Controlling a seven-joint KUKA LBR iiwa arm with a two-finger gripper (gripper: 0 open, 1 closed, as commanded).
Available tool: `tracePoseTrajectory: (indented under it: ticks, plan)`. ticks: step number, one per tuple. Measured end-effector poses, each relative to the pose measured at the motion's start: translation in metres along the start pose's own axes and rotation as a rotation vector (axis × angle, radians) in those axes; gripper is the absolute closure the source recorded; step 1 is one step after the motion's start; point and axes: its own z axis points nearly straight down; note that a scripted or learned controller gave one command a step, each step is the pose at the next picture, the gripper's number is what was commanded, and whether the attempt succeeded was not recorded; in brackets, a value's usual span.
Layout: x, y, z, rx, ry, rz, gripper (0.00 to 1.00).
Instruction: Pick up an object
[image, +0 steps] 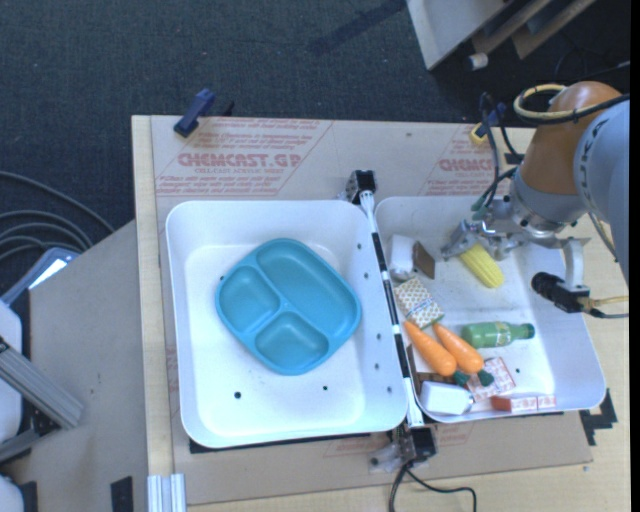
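Note:
My gripper (472, 238) hangs over the far part of the right bin (580, 370), at the end of the grey arm with the orange band (570, 100). A yellow corn cob (484, 267) lies directly below and in front of it, touching or nearly touching it. A green bottle (497, 334) lies on its side nearer the front. Two orange carrots (446, 350) sit beside the bottle, near the divider. A patterned packet (416, 300) and a small brown piece (424, 262) lie to the left of the corn.
The left bin (200, 400) holds a blue divided plate (288, 305). A white tub (446, 399) and a red-and-white packet (500, 379) sit at the right bin's front. A black part (556, 290) of the arm overhangs the bin's right side. A blue clip (194, 112) lies at the bench's far left.

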Motion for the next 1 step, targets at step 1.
tracePoseTrajectory:
  ticks: [1]
  plan:
    - [0.0001, 0.0006, -0.0104, -0.002, -0.001, 0.000, 1.00]
